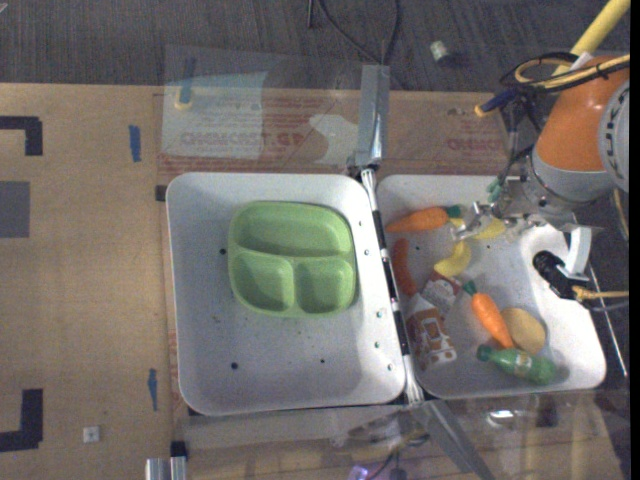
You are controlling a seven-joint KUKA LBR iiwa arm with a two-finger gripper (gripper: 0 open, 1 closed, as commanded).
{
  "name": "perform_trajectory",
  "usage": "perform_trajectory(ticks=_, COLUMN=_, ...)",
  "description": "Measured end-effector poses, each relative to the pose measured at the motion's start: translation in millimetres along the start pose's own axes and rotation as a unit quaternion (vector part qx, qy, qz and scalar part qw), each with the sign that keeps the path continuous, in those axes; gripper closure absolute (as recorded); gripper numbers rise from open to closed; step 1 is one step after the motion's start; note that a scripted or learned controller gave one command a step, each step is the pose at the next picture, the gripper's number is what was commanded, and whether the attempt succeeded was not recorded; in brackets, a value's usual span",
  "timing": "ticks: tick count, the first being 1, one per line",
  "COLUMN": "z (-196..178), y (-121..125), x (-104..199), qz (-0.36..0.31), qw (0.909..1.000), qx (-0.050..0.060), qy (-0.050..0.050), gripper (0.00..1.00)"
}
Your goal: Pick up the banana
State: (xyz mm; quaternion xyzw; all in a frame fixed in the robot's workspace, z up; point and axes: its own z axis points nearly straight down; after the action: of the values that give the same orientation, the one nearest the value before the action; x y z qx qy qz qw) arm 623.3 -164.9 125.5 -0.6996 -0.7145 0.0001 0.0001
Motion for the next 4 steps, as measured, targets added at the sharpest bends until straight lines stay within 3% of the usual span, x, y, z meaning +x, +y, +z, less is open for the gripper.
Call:
perform_trajectory(ticks=1, z=38.1, y=-9.0, x=-8.5, qz=0.005, qw=1.0000, qx=-0.003, qy=-0.001, gripper=0.00)
perform_trajectory(ticks=2, z=38.8, y=42.3, x=-37.8, qz=0.007, qw=1.0000, qx=0.004, qy=0.001, gripper=0.00)
perform_trajectory(ticks=3, z=27.7, y=41.9, x=-36.5, qz=0.005, qw=1.0000, qx=0.007, qy=0.001, gripper=1.00)
perform_trajectory(ticks=4, z=40.0, y=40.6, x=-52.9, qz=0.099, qw=0.9950, qx=0.011, qy=0.004, gripper=1.00)
